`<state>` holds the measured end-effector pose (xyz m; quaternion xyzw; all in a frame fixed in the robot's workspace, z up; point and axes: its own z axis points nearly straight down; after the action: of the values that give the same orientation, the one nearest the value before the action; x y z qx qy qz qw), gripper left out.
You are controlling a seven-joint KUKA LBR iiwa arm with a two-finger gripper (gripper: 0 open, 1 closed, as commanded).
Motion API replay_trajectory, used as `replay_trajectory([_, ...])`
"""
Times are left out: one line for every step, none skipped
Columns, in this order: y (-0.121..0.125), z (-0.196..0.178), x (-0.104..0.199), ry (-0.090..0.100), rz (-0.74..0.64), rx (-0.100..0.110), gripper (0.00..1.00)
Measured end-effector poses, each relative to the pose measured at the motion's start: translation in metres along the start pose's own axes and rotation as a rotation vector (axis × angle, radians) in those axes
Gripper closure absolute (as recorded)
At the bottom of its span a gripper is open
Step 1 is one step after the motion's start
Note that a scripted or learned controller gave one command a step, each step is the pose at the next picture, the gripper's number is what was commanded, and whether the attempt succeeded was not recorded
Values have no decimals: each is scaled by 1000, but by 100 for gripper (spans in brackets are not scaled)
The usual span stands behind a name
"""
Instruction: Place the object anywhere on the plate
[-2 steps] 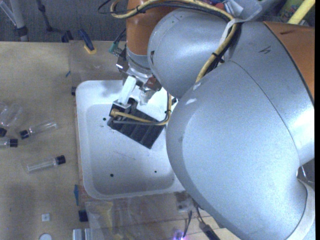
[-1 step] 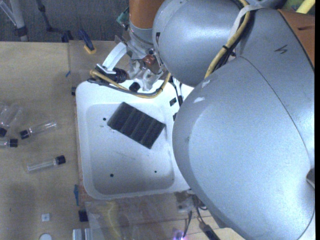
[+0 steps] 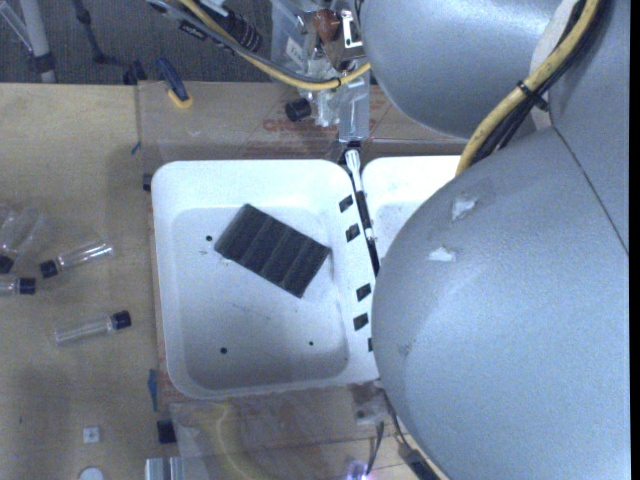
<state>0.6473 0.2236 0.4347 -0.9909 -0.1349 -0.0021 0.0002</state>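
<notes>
While the grey arm (image 3: 500, 268) looms, a dark plate (image 3: 273, 249) (ribbed) lies in the left bin (image 3: 165, 268); pincer state unclear.

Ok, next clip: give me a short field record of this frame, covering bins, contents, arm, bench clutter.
left bin: white, shallow, holds one item
item in left bin: dark ribbed rectangular plate, lying flat, turned at an angle, in the bin's upper half
right bin: white, mostly hidden behind the arm
arm: grey, large in the frame, covering the right side
cable: yellow, running along the arm
bench left of bins: small clear vials with dark caps
object to place: cannot tell
</notes>
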Motion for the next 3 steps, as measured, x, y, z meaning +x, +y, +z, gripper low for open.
replay_trajectory([4,112,11,-4,52,0,100])
replay_trajectory([2,0,13,-3,-118,-1,100])
replay_trajectory([4,0,12,-1,62,-1,100])
